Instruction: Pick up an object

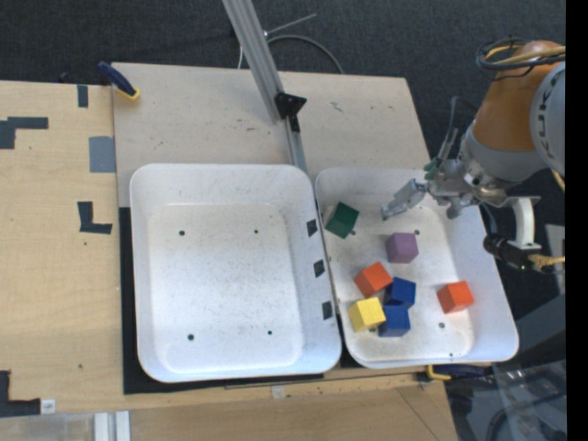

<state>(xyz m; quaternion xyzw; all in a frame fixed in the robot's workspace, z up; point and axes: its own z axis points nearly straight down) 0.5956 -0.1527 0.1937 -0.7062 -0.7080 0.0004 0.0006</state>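
Note:
The right bin point(478, 338) holds several small cubes. A green cube point(342, 220) leans near its left wall. A purple cube point(401, 246) lies in the middle. Below it cluster an orange cube point(373, 278), two blue cubes point(400, 292) and a yellow cube point(367, 313). A red-orange cube point(455, 296) sits alone toward the right. My gripper point(421, 211) hangs over the bin's upper right part, just above and to the right of the purple cube. It is open, its fingers spread wide with nothing between them.
The left bin point(147, 246) lies beside the right one, their walls touching. A slanted metal rail point(262, 53) runs from the top down to the gap between the bins. A blue and yellow clamp point(119, 79) lies at the bench's far left corner.

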